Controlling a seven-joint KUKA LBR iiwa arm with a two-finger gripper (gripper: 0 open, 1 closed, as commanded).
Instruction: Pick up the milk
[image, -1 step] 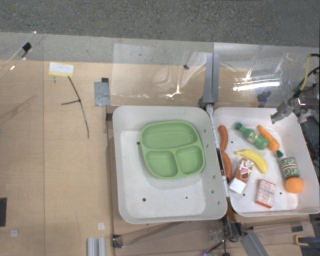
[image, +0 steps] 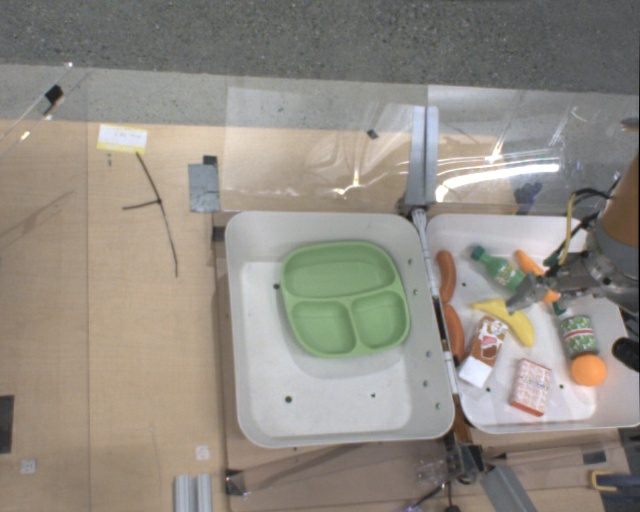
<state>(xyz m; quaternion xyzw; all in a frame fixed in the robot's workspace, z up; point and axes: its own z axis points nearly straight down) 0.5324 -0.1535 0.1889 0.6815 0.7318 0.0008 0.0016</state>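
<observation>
A pale wooden bench (image: 100, 300) carries two shallow white bins side by side, with clear plastic sheeting along the far edge and grey floor beyond. On the bare wood at left lie a yellow label (image: 122, 138) and a thin dark wire (image: 160, 215). The left bin (image: 260, 400) holds a green divided plate (image: 346, 299). In the right bin (image: 500, 420), two sausages (image: 448, 300) lie along the left wall; the milk (image: 488, 340), a small brown-and-white carton, stands just beside them, touching a banana (image: 508, 318). A white block (image: 474, 373) and a pink box (image: 531, 387) sit nearer. A green bottle (image: 497, 266), a green can (image: 576, 335) and an orange (image: 589, 371) surround the gripper (image: 535, 291), which hovers above the banana, right of the milk; whether its fingers are apart cannot be told.
</observation>
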